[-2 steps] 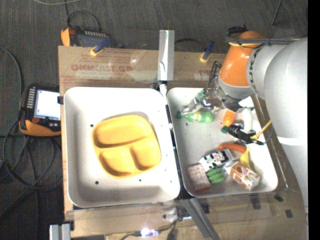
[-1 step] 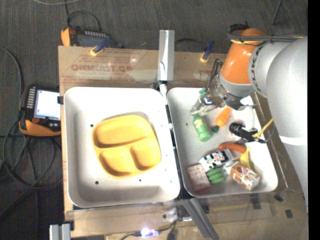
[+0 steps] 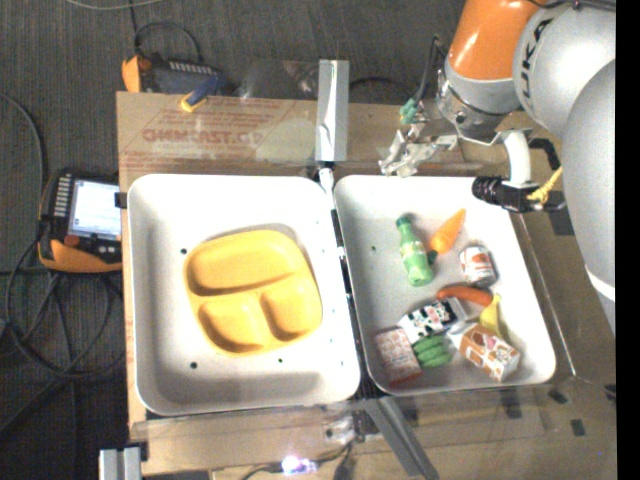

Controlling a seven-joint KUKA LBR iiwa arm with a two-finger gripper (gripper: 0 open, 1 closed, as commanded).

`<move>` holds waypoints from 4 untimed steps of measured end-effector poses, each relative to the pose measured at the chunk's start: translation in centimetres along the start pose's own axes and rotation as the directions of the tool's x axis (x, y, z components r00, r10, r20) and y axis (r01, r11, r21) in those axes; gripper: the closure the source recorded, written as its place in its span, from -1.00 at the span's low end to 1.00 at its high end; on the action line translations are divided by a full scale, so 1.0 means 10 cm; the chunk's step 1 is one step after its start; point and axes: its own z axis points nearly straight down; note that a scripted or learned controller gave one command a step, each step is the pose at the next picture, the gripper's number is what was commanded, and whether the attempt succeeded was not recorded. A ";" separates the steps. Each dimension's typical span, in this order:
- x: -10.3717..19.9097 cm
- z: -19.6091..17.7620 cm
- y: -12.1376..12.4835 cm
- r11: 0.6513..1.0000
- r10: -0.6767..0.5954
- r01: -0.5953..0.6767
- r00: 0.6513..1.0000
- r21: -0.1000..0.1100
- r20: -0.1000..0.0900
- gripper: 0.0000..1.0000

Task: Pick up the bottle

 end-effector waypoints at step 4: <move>-0.74 1.65 -0.39 0.990 -0.142 0.142 0.990 -0.009 0.004 -1.00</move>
